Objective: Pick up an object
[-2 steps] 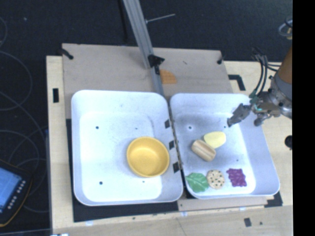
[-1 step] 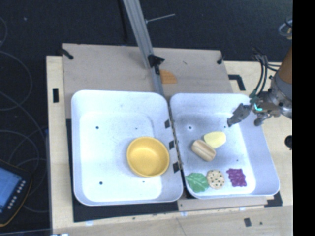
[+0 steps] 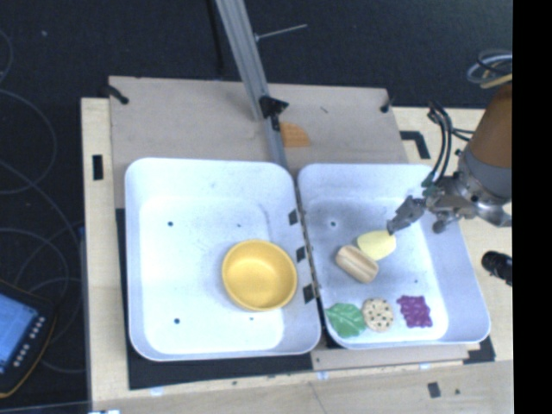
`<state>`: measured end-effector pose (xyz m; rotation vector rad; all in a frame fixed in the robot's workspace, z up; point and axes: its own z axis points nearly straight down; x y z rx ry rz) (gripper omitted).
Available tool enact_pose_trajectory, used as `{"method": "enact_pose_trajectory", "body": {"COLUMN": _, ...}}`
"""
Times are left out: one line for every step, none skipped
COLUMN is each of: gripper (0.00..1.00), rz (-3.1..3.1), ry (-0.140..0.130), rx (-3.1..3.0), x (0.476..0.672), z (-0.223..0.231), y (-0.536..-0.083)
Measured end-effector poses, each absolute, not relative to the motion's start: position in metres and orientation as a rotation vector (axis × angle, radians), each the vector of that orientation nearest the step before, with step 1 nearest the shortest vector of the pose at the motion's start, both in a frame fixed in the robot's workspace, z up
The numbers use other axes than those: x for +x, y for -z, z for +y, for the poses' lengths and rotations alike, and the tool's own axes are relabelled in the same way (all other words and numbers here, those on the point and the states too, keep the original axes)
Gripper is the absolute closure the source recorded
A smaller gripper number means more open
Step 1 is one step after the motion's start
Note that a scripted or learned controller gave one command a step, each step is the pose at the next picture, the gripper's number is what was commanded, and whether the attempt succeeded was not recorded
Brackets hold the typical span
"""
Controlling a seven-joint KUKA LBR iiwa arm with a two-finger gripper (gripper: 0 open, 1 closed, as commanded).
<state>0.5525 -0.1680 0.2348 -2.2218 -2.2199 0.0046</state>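
Pale yellow, the rounded piece (image 3: 377,245) lies mid right bin (image 3: 448,317), touching a tan wooden cylinder (image 3: 356,263); along that bin's front edge we note a green leaf (image 3: 345,319), a speckled cookie (image 3: 377,314) and a purple cluster (image 3: 415,310). The gripper (image 3: 404,222) hangs just above the yellow piece's right end; we cannot tell its finger state. A yellow bowl (image 3: 259,274) sits by the left bin's (image 3: 147,231) right edge.

place: robotics lab | signs: plywood bench (image 3: 216,115) with two white bins (image 3: 155,197), aluminium camera mast (image 3: 246,50), loose cables (image 3: 26,179), teach pendant (image 3: 17,330)
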Motion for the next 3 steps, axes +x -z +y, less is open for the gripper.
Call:
{"method": "enact_pose_trajectory", "body": {"gripper": 0.00, "rz": -2.219, "ry": -0.005, "rx": -2.222, "x": 0.551, "z": -0.166, "y": -0.192}}
{"method": "enact_pose_trajectory", "body": {"gripper": 0.00, "rz": -2.216, "ry": -0.006, "rx": -2.223, "x": 0.555, "z": -0.162, "y": -0.132}}
{"method": "enact_pose_trajectory", "body": {"gripper": 1.00, "rz": -2.216, "ry": 0.003, "rx": -2.234, "x": 0.558, "z": -0.163, "y": -0.147}}
